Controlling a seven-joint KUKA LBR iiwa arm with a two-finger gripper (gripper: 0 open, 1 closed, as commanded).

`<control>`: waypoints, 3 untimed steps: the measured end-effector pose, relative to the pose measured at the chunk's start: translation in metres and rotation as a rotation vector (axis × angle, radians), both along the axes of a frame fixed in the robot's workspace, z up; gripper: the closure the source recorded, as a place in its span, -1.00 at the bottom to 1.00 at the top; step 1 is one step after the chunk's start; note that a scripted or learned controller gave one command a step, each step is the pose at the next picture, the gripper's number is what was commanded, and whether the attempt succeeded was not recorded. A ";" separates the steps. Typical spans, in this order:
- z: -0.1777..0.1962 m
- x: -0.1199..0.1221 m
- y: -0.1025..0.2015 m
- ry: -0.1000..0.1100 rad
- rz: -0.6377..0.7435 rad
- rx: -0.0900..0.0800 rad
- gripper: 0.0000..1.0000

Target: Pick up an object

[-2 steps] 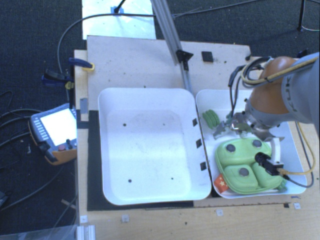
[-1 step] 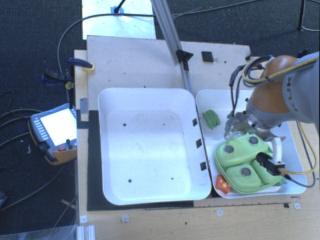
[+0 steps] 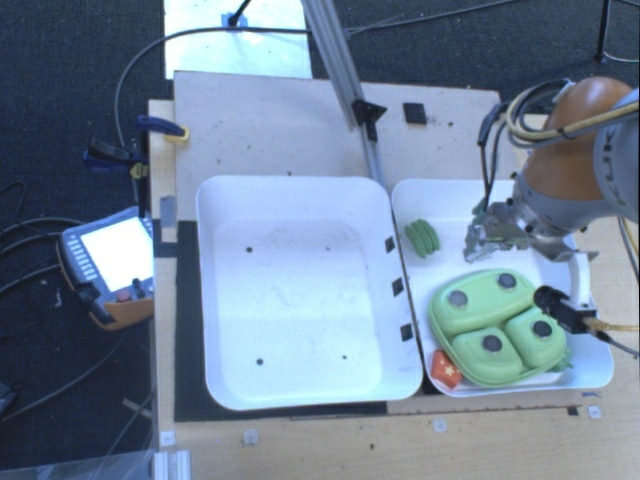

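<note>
In the right bin [image 3: 600, 373] you have a large light-green moulded plastic tray [image 3: 498, 326] with three rounded lobes, each bearing a dark spot, lying toward the near side. A small ribbed green piece [image 3: 422, 237] sits near the bin's left wall, and a red item [image 3: 445, 369] peeks out at the tray's near-left edge. The gripper [image 3: 493, 238] hangs just above the tray's far edge; its state is not discernible. The left bin [image 3: 215, 368] is smooth white plastic.
</note>
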State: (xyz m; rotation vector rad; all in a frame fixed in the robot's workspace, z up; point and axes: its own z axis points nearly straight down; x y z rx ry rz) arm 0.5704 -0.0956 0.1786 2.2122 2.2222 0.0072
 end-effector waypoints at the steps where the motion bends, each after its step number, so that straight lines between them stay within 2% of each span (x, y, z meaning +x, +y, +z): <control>1: 0.059 0.007 -0.008 -0.001 -0.001 -0.001 1.00; 2: 0.082 0.009 -0.008 0.003 0.000 0.001 1.00; 3: 0.086 -0.005 0.040 0.006 0.005 0.003 1.00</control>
